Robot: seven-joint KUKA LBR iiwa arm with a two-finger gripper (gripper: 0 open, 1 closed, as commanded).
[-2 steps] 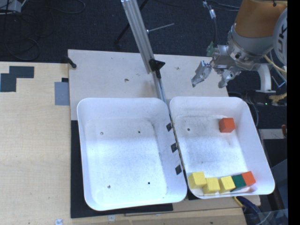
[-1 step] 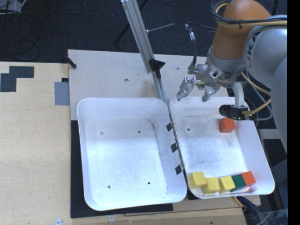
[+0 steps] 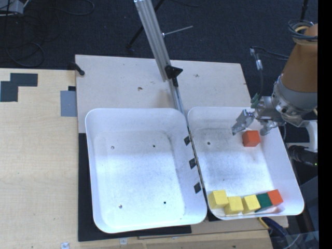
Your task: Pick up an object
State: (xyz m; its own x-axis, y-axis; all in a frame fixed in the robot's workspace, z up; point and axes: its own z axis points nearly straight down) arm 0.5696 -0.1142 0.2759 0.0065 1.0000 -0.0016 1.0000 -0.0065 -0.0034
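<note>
A red-orange cube [image 3: 251,139] lies in the right bin [image 3: 223,160], near its far right side. My gripper [image 3: 249,132] hangs right over the cube and is open. One fingertip shows to the cube's left and the other to its right. The cube's top sits level with the tips, with a visible gap on the left side, so the fingers straddle it without clearly touching. The orange-banded wrist [image 3: 303,56] rises behind, at the right edge.
Along the right bin's front wall sits a row of cubes: three yellow [image 3: 234,205], one green [image 3: 265,199] and one red-orange [image 3: 275,196]. The left bin [image 3: 104,139] adjoins it. A metal rail [image 3: 155,40] slants down to the divider between the bins.
</note>
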